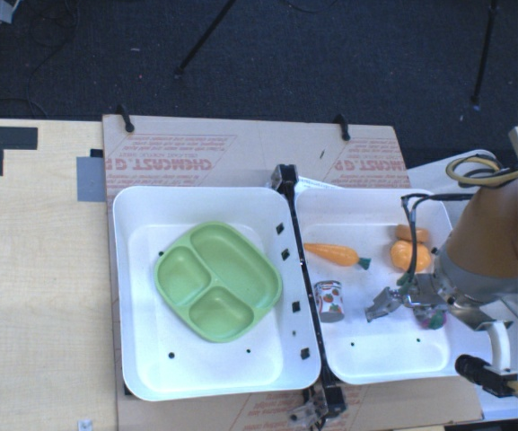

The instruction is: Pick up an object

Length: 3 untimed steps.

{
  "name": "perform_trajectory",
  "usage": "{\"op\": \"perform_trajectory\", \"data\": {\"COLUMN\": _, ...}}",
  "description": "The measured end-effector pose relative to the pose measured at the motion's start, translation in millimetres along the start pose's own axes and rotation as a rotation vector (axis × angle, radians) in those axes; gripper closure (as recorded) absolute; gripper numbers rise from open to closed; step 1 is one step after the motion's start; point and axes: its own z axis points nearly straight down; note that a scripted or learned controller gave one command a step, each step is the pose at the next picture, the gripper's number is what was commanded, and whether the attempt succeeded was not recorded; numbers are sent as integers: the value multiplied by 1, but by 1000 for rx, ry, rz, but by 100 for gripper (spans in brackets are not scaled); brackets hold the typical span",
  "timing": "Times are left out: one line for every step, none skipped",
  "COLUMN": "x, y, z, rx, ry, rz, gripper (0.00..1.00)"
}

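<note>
The left shallow white bin [142, 241] holds one light green plastic plate with three compartments [218, 279], lying flat near the bin's centre. A black divider strip [300, 281] runs between this bin and the right shallow white bin [366, 366].

In the right bin, a small cylindrical can with a red and white label [329, 301] lies close to the divider. Just beyond it, an orange toy carrot with a green tip [334, 255] lies across the bin floor, tip pointing right. Farther right, two rounded orange objects [406, 251] lie together, partly hidden by the arm.

The two-finger gripper [386, 304] sits low over the right bin, to the right of the can and apart from it. Whether its jaws are open or closed cannot be told. Nothing is visible between them. The grey arm with its orange band [490, 232] enters from the right.
</note>
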Motion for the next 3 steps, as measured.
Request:
{"op": "perform_trajectory", "data": {"x": 1, "y": -1, "z": 54, "rx": 1, "ry": 0, "rz": 0, "gripper": 0}}
{"op": "perform_trajectory", "data": {"x": 0, "y": 0, "z": 41, "rx": -2, "ry": 0, "rz": 6, "gripper": 100}}
{"op": "perform_trajectory", "data": {"x": 2, "y": 2, "z": -1, "rx": -8, "ry": -3, "rz": -2, "gripper": 100}}
